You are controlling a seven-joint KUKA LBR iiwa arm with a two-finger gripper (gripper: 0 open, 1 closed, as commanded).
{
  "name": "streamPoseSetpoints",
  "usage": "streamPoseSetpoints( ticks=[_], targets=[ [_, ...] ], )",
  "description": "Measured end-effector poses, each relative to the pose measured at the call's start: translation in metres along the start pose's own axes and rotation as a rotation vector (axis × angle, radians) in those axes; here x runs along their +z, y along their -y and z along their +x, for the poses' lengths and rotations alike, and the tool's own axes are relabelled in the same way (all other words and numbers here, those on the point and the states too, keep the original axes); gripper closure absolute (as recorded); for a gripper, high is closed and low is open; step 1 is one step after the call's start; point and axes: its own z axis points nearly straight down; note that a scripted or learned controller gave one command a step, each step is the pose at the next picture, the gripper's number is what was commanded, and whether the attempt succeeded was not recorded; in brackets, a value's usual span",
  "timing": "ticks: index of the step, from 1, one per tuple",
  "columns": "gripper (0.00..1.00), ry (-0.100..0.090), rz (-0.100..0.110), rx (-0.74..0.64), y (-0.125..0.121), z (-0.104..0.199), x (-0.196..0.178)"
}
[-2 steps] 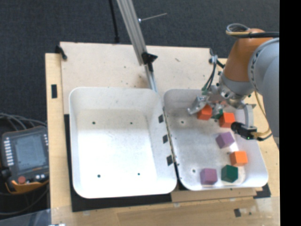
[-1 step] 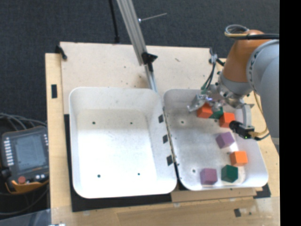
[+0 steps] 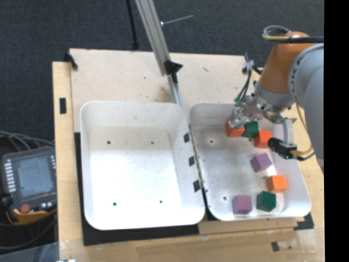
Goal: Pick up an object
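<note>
Matte blocky cubes [image 3: 260, 161] in glossy right bin [image 3: 218, 162]

Smooth, faintly glossy white plastic bins [image 3: 136, 162], speckled with dirt. Matt painted blocks [image 3: 260, 161]. Pale, rough wooden bench [image 3: 120, 72]. Brushed metal rail [image 3: 152, 26]. Dark matt carpet [image 3: 54, 15].

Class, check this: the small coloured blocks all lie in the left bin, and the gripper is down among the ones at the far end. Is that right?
Not quite. The blocks, such as the purple block and green block, lie in the right bin, as the camera view shows; the gripper is down among those at its far end.
</note>
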Motion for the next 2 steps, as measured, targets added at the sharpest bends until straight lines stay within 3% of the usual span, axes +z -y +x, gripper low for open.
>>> streamPoseSetpoints(
  ticks=[1,2],
  targets=[
    [1.0,-0.011,0.024,-0.003,-0.008,-0.001,-0.045],
    [1.0,-0.01,0.023,-0.005,-0.011,-0.003,-0.1]
  ],
)
